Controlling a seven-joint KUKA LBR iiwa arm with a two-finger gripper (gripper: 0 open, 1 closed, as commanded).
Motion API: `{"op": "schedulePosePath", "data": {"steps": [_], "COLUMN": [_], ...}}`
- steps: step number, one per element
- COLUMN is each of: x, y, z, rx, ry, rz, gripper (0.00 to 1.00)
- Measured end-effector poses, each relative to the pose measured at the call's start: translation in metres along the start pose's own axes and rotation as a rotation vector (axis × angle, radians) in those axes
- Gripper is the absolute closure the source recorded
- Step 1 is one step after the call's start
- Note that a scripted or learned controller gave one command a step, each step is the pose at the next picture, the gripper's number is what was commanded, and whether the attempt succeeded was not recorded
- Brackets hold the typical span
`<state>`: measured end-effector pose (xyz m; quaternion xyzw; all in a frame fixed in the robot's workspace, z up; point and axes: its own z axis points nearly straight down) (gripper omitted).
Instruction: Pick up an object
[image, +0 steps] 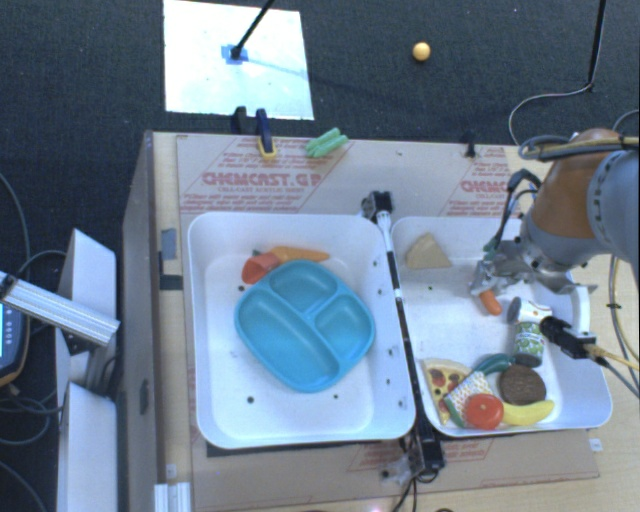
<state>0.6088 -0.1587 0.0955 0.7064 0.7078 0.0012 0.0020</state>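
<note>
Nearest, a heap of toy food (492, 392) crowds the right bin's (440, 320) near corner; farther in, a small orange piece (489, 301) lies just near-side of the hand (488, 279), almost touching; whether the hand is spread or pinching I cannot tell; beyond, a pale wedge (427, 252).

We see two white bins (300, 425), and in the left one a light blue divided plate (304, 325) with orange and red pieces (272, 262) at its upper edge. Right of that plate, the other bin holds a tan wedge (427, 252), a brown disc (522, 384), a red tomato (483, 411) and a yellow banana (530, 412). Above the plate lies a green item (326, 143) on bench sheeting printed with red lettering (260, 180).
</note>
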Motion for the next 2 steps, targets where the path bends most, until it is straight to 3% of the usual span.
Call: {"op": "schedulePosePath", "data": {"steps": [1, 2], "x": [0.021, 0.094], "y": [-0.007, -0.017], "z": [-0.038, -0.09], "rx": [0.001, 0.002], "ry": [0.001, 0.002], "rz": [-0.002, -0.002], "gripper": [1.0, 1.0]}}
